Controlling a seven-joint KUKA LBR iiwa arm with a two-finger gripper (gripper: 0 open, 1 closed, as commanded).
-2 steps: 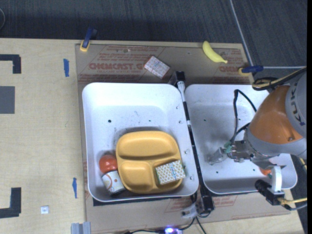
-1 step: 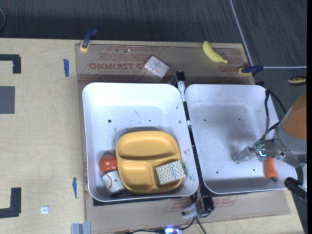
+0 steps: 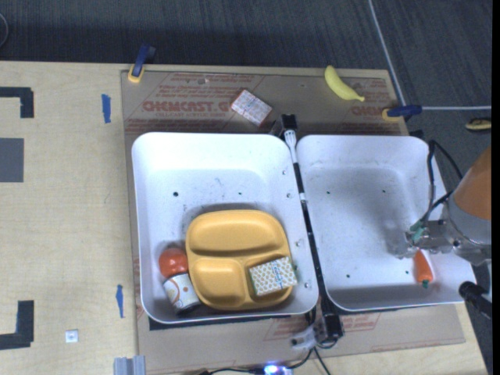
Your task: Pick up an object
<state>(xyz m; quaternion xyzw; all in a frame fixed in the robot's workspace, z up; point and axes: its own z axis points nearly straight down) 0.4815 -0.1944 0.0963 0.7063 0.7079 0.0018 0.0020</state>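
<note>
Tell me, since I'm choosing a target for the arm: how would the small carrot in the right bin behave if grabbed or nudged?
The carrot looks small and tapered, so it would probably roll or pivot if nudged. Its smooth surface may slip from a pinch near the narrow tip. It lies close to the right bin's wall, beside the claw, which could crowd the approach.

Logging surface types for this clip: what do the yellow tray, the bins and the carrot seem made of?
Yellow tray: likely moulded plastic, smooth with soft highlights. White bins: probably thin plastic, matte and scuffed, with rounded formed corners. Carrot: apparently a plastic toy, uniformly orange; too small to be sure.
</note>
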